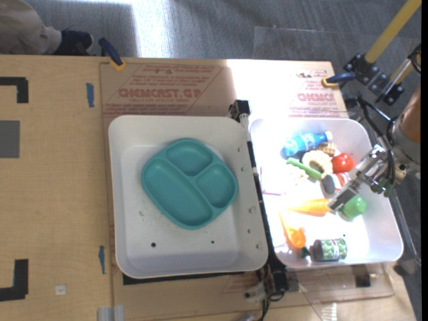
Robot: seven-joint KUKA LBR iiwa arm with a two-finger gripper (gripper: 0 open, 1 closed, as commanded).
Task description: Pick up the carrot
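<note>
The gripper [338, 199] reaches in from the right of the frame, low over the right bin [391, 236]; I can't tell how it's set. Its tip sits just beside the carrot [309, 208], which lies at the bin's middle. A green ball [354, 208] is right beneath it. The left bin [127, 246] holds a teal plate [189, 182].

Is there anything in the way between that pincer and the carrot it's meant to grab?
Nothing visible blocks it. The pincer is low in the right bin, right at the carrot's thick end. A green ball sits close on the pincer's other side, and a red toy lies further back, neither between them.
</note>
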